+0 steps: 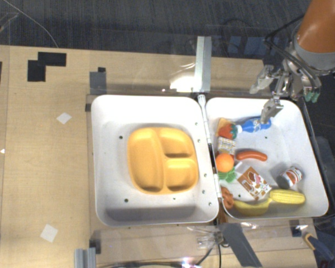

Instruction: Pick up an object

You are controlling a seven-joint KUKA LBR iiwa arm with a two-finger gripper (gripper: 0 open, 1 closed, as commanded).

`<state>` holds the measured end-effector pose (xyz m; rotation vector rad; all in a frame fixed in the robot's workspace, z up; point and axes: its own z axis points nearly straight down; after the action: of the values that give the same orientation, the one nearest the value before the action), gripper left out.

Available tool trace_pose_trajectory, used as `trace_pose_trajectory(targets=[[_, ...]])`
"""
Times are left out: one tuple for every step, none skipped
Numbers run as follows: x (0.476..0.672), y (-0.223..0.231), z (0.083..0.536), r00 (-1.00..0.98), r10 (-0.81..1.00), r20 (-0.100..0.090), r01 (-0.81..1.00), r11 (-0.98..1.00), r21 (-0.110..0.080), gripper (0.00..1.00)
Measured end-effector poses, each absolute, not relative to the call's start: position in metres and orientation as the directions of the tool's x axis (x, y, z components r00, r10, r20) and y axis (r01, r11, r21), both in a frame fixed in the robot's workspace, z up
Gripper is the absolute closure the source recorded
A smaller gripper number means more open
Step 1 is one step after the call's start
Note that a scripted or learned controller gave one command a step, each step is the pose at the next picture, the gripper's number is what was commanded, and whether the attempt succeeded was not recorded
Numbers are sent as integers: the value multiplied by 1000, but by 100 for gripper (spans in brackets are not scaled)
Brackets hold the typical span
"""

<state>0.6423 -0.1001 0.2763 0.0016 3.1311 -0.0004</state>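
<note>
No readable text, printing on small carton [253, 183] and can [291, 177] too blurred

Wooden bench [44, 166], light tan, w/ black patches [46, 63] near its far-left edge & a few small pale squares [63, 117] scattered on the left part. Two shallow white bins sit directly on it, side by side, touching along the middle: left bin [109, 149] & right bin [304, 149]. A grey metal bar [203, 66] stands at the far side, above the seam betw. them. Small grey brackets [85, 257] at the bins' corners.
</note>
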Motion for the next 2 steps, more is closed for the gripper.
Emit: trace_pose_trajectory(targets=[[628,-157,187,-892,452,-5,452,892,2,0],[642,-184,115,-837,547,-30,547,837,13,0]])
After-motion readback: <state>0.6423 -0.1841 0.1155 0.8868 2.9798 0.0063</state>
